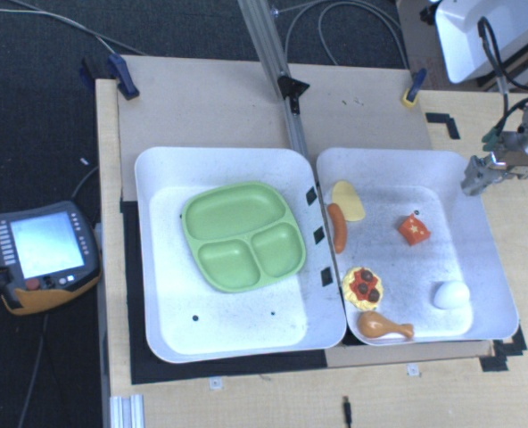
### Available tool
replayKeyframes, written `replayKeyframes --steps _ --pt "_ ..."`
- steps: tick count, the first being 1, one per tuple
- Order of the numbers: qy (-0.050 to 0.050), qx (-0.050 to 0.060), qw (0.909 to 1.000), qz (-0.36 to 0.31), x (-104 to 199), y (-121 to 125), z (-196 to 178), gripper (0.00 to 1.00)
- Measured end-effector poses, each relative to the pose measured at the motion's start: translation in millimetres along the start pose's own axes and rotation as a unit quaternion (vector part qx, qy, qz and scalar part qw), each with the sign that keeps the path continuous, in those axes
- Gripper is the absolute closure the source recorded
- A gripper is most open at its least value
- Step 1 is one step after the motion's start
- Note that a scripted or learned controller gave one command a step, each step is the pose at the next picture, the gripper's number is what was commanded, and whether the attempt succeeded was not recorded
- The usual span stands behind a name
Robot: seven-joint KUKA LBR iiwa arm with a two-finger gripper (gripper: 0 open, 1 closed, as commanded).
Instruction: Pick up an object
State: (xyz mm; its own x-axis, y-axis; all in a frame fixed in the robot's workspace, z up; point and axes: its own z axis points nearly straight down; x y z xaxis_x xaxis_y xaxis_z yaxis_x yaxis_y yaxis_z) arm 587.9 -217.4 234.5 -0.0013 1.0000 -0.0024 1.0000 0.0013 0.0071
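The right white bin (478,239) holds several toy foods. A red strawberry-like piece (414,230) lies near its middle, and a white egg (450,295) sits toward the near right corner. Along the left wall lie a yellow chip-like piece (348,201), an orange-red hot dog (338,226), a small pizza (364,287) and a chicken drumstick (384,327). My gripper (480,175) hangs at the bin's far right edge, above the rim and apart from every object. Nothing shows between its fingers.
A green divided plate (243,236) lies in the left white bin (161,266). A slanted metal post (273,52) rises at the back between the bins. Blue clamps (121,77) grip the board's rear edge. A teach pendant (41,255) lies on the floor at left.
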Motion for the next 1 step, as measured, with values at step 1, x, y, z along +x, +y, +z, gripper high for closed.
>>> replayKeyframes --steps 1 --pt "0.0 0.0 1.0 0.0 2.7 -1.3 -45.0 1.0"
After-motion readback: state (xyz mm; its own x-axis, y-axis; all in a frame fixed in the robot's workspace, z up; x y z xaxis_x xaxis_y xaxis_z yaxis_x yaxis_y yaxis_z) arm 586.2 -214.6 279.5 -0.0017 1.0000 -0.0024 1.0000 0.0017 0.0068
